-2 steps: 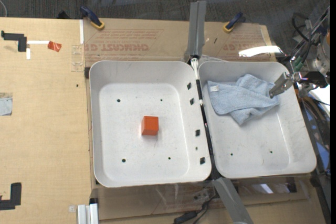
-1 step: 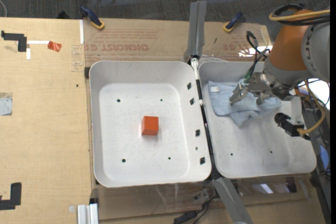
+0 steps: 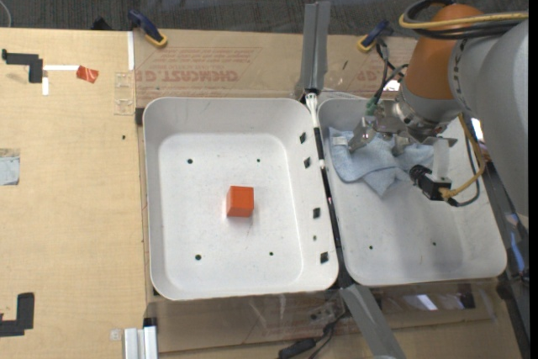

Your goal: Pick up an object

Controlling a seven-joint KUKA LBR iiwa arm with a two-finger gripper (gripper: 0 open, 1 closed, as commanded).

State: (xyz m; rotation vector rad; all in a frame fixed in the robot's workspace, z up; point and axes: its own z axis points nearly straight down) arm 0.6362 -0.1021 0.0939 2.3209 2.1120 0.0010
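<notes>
Two shallow white plastic bins fill the bench, the left bin (image 3: 168,206) and the right bin (image 3: 437,256) side by side. From three o'clock the grey arm with its orange band (image 3: 441,63) reaches into the right bin's twelve o'clock end, its two-finger gripper (image 3: 377,129) low over a crumpled pale blue cloth (image 3: 366,168). Whether the jaws are parted or closed on anything cannot be told. A small orange-red cube (image 3: 240,202) sits near the left bin's centre. The grasp attempt looks under way; next would come a firm closure and a straight lift.
</notes>
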